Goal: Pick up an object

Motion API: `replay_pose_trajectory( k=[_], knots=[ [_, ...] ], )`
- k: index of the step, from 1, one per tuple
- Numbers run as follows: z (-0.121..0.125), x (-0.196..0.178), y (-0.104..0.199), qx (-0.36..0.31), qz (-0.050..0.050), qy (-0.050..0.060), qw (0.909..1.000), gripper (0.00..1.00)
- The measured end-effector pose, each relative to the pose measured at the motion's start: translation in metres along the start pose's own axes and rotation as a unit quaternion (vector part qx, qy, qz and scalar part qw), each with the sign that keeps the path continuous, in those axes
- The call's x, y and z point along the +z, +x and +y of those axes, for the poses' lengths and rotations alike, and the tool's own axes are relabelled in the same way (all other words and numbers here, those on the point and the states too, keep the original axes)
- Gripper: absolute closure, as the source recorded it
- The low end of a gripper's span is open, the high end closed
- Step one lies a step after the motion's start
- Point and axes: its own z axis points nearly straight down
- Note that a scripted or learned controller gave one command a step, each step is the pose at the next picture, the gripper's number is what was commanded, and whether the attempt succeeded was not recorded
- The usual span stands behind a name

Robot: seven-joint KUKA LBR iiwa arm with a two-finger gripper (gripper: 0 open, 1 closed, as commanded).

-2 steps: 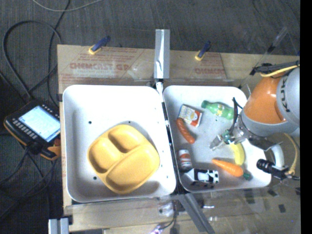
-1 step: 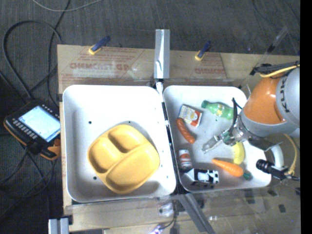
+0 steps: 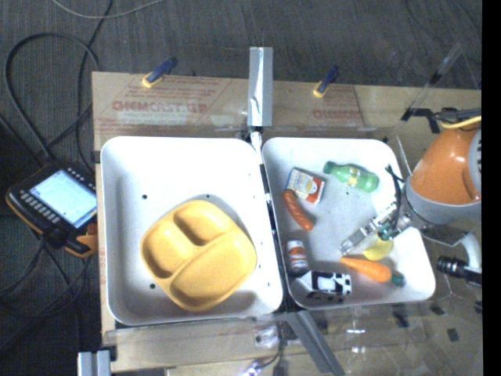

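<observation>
Dark grey carpet surrounded the bench, with black cables looping across it at upper left. A handheld control pendant [image 3: 55, 206] with a lit screen and orange trim lay on the floor left of the bench; its screen text was too small to read. Behind the bins sat a flat cardboard sheet [image 3: 168, 108] printed in faded red; the lettering was not legible at this size. Two yellow-and-blue clamps [image 3: 159, 71] [image 3: 326, 80] pinned its far edge.

The left bin [image 3: 125, 163] held a yellow divided plate [image 3: 199, 254] with three compartments, lying slightly tilted toward the near side.

The right bin [image 3: 344, 147] held several items: a green bottle [image 3: 352, 175] on its side near the far wall, a small red-and-white carton [image 3: 304, 184] with an unreadable label, a sausage [image 3: 297, 211] just beside the carton, a small can [image 3: 296, 254] with a red label near the left wall, a black-and-white toy cow [image 3: 331, 283] at the near wall, a carrot [image 3: 368, 269], and a yellow lemon-like piece [image 3: 379, 248] just above the carrot.

The arm entered from the right, orange band visible. The gripper [image 3: 362, 239] was low in the right bin, its metal fingers [image 3: 351, 246] pointing left and down, close beside the yellow piece and above the carrot. Whether it stood wide or narrow could not be told, and no object was seen between its fingers.
</observation>
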Motion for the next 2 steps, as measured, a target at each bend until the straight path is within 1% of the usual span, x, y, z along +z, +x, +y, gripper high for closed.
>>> replay_pose_trajectory(
  k=[1, 2],
  knots=[
    [0.070, -0.079, -0.044, 0.023, -0.002, 0.009, 0.9997, 0.00],
    [0.014, -0.003, -0.018, 0.066, 0.000, 0.006, 0.9978, 0.00]
  ],
)
